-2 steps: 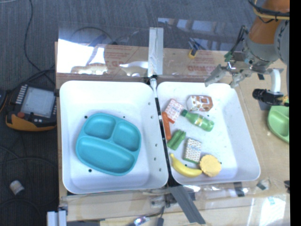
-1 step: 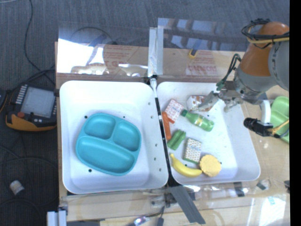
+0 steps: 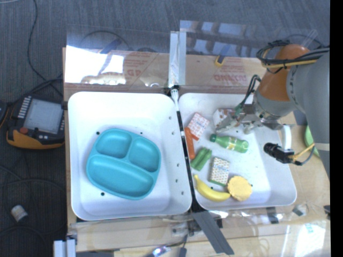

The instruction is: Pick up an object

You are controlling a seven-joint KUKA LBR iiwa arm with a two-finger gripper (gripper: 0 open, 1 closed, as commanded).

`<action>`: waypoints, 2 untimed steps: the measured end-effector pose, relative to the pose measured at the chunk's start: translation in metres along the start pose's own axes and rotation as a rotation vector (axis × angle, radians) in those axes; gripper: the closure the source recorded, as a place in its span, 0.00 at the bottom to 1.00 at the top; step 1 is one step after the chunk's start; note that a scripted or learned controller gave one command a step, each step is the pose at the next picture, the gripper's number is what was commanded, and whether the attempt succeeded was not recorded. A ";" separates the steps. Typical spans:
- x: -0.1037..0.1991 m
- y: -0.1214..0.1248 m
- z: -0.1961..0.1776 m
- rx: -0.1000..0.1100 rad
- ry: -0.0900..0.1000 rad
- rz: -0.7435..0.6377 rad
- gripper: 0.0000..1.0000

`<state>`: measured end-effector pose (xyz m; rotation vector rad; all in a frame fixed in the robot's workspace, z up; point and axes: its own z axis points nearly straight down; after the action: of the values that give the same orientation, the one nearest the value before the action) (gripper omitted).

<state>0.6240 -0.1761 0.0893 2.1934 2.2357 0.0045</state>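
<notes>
Objects for picking lie in the right bin (image 3: 278, 189), a shallow white plastic tray with rounded corners. Nearest the camera, a curved yellow banana (image 3: 210, 190) touches a round, tan, bumpy cookie-like disc (image 3: 239, 188). Just behind them sits a small packet with a fine checked print (image 3: 219, 170), its writing too small to read, beside a stubby green pickle-shaped piece (image 3: 201, 158). An orange carrot-like stick (image 3: 189, 144) lies along the bin's left wall, partly hidden by the rim. Farther back, a green bottle (image 3: 230, 143) lies on its side, and a red-and-white patterned packet (image 3: 196, 125) rests near the divider.

In the left bin (image 3: 75, 143), a glossy turquoise divided plate (image 3: 124, 162) has three compartments.

Above the bottle, the end effector (image 3: 231, 120) is a tangle of grey metal and cable over a small blurred item; whether its fingers are parted or closed cannot be made out. The arm (image 3: 303, 92) is cut off at the right.

Beyond the bins, the surface (image 3: 203, 71) is covered with cardboard under glaring clear sheets; its red lettering appears inverted and unreadable.
</notes>
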 end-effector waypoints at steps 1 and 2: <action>0.051 -0.014 -0.076 0.009 0.004 -0.205 0.00; 0.042 0.023 -0.030 -0.027 -0.013 -0.306 0.00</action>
<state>0.6462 -0.1336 0.1196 1.8103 2.5210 0.0188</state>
